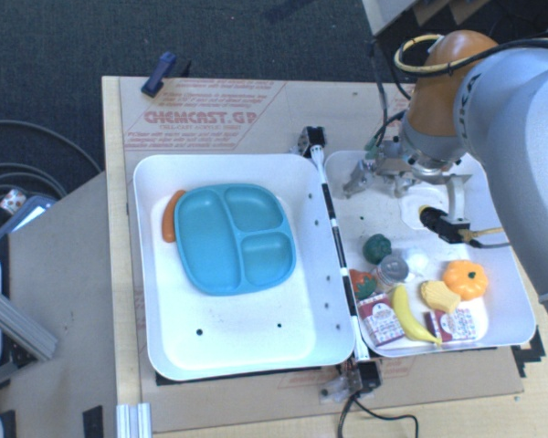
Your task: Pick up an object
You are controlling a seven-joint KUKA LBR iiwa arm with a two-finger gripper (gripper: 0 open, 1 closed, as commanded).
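Gripper (411,173), state indeterminate, hangs over the right bin's (502,331) far end; near-end banana (409,316) and packets (380,321) crowd together, risking a fouled pick.

My arm (493,89) crowds the far end of the right bin (511,336), leaving open white floor only in a small patch along the divider (333,235) between the far wall and the dark green ball (377,246). The near end is packed: a grey-capped item (393,269), banana (409,315), orange pumpkin (465,279), yellow piece (438,295) and red-and-white packets (380,320) lie touching or just beside each other. In the left bin (164,336), the blue divided plate (234,238) fills the middle, with bare floor across the near part.
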